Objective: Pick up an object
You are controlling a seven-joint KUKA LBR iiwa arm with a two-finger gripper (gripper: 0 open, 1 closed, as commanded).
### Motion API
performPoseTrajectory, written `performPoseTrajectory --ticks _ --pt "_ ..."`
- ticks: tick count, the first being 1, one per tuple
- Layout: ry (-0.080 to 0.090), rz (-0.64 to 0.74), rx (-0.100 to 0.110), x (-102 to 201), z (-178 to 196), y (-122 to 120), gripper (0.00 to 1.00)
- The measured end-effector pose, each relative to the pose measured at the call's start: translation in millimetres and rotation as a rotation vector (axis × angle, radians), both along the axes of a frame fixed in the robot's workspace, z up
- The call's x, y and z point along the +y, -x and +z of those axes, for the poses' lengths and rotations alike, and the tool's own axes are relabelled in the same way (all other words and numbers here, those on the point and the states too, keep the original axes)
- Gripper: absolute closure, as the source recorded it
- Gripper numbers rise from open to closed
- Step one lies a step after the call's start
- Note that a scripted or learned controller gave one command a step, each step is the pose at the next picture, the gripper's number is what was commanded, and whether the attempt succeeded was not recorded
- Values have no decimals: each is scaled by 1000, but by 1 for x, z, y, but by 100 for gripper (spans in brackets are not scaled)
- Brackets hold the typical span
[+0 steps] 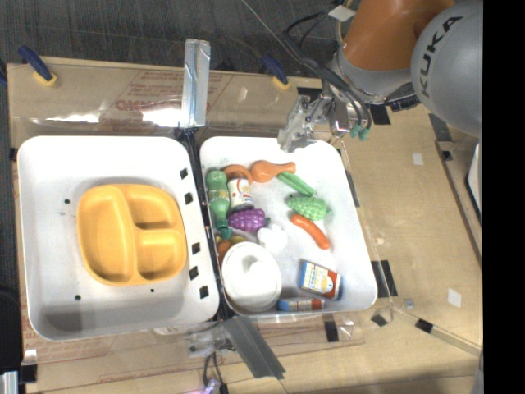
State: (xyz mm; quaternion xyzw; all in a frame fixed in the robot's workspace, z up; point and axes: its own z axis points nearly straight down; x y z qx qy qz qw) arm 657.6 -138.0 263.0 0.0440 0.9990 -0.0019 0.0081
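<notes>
The right bin (353,220) holds several toy foods: an orange drumstick (271,170), a green pepper (308,206), an orange carrot (311,229), purple grapes (248,218), a small can (239,192), green vegetables (217,195), a white cup (250,273) and a small box (318,279). My gripper (297,132) hangs over the bin's far rim, above and to the right of the drumstick. Its fingers point down and stand apart with nothing between them.
The left bin (41,187) holds a yellow divided tray (131,232). A taped divider (197,80) stands between the bins at the back. The arm's orange band (390,19) and grey body fill the upper right.
</notes>
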Motion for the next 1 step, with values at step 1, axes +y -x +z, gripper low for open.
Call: performPoseTrajectory --ticks 1 --pt "-3 -110 10 -27 45 7 100"
